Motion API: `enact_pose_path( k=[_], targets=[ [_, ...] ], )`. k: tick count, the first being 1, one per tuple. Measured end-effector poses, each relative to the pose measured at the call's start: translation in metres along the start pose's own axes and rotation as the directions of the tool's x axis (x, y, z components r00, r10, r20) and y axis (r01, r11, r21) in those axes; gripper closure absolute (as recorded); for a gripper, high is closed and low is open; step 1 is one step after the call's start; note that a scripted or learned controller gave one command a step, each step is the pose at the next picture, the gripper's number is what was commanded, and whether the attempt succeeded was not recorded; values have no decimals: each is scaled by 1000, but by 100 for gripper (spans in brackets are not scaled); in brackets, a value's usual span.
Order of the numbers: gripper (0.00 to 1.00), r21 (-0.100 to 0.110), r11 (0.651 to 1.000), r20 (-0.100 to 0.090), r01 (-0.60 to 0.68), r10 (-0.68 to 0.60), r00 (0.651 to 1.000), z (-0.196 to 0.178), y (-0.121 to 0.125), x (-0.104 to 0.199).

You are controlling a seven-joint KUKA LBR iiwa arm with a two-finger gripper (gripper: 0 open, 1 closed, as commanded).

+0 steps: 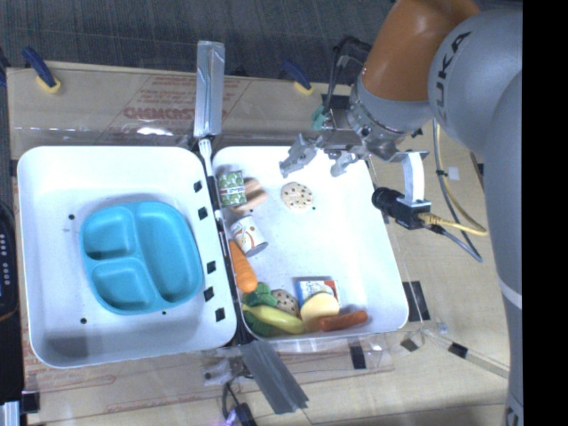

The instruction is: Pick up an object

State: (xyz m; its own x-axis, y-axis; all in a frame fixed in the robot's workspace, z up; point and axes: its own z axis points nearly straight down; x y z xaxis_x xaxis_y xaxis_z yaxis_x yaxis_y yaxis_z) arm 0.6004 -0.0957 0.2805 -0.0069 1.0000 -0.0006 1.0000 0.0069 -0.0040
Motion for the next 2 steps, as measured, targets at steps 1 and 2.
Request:
enact_pose_path(
  k=[1, 2],
  targets=[
    [0, 2, 991, -1, -134, 134, 991, 31, -6, -10],
    [0, 0, 976, -1, -220, 220, 976, 190, -14, 0]
  ],
)
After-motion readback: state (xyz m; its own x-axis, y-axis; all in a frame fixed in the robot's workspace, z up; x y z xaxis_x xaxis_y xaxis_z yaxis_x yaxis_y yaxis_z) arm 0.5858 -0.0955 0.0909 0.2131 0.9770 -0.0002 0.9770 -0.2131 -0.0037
